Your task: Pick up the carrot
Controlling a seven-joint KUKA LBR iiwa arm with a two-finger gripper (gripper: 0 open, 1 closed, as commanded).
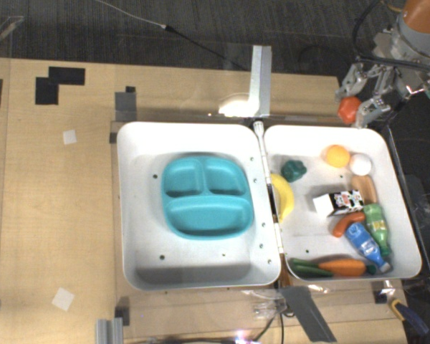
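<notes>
- Hand (363, 99) at upper right of frame, above the counter (57, 213), just beyond the right bin's (398, 163) far rim.
- A small orange-red object (349, 109) sits between its fingers; hand holds it.
- Carrot (342, 266) lies along the right bin's lower edge, beside a green vegetable (309, 268), well apart from the hand.
- Left bin (140, 249) carries a teal divided tray (204, 196).
- Banana (284, 196) rests by the divider.
</notes>
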